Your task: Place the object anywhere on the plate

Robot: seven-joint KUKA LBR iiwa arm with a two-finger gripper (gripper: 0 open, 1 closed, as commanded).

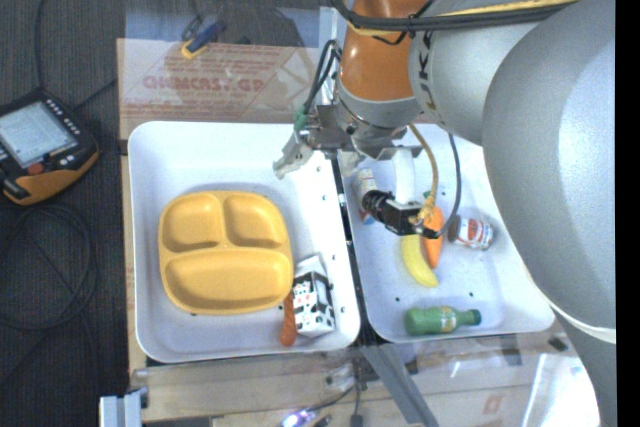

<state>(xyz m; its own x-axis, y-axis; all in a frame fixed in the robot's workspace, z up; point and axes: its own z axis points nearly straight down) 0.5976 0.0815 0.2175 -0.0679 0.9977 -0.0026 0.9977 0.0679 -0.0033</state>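
Count logged from my remote station.

- Shallow white plastic bins: 2. One (150, 155) lies under the gripper (292, 158), the other (500, 285) just beside it.
- Bin under the gripper:
  - 1 yellow three-compartment plastic plate (225, 250), near the gripper
  - 1 small white box printed with dark spots (315, 303), beyond the plate from the gripper
  - 1 slim orange stick (288, 323), touching that box
- Neighbouring bin:
  - 1 yellow toy banana (418, 262)
  - 1 orange toy carrot (432, 243)
  - 1 small red-labelled tin (471, 233)
  - 1 green plastic bottle (440, 319), the item I read as farthest from the gripper

Plate (225, 250) in left bin (200, 158)
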